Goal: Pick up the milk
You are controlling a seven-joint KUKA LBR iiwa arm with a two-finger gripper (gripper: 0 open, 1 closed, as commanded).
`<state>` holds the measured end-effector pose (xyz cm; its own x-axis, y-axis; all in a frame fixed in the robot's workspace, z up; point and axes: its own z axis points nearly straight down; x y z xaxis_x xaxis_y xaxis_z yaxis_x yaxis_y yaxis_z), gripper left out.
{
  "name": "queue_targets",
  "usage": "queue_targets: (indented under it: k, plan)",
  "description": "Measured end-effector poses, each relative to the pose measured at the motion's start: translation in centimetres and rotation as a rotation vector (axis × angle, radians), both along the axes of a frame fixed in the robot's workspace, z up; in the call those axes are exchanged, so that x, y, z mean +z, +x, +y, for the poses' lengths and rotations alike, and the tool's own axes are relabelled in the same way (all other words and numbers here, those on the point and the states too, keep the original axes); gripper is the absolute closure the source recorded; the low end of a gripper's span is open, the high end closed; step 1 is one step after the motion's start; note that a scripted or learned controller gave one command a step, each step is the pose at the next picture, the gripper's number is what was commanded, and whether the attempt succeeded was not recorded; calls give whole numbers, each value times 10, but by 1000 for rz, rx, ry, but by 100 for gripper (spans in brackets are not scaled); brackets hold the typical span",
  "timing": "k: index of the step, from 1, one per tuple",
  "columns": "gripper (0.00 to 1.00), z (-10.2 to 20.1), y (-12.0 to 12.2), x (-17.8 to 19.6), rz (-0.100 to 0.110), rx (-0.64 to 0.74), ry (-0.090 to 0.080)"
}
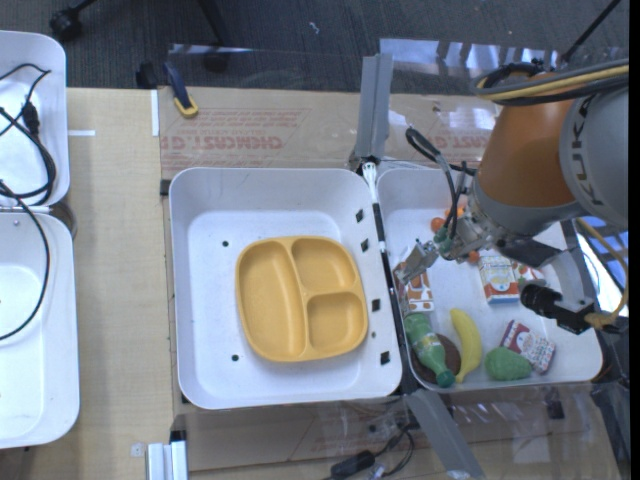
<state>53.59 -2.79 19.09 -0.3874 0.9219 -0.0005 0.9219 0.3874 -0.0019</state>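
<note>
At centre right, the gripper [428,258] is poised near the milk [498,276]; finger state cannot be told. Approach step; realignment over carton needed.

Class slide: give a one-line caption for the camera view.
Robot hand hovers over the right bin near the milk carton; yellow divided plate in the left bin.
</note>
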Motion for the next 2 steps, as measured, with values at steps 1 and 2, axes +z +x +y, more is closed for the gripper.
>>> queue_targets:
  k: [1, 2]
  plan:
    - [0, 0, 0, 0, 0, 0, 0]
    - [0, 0, 0, 0, 0, 0, 0]
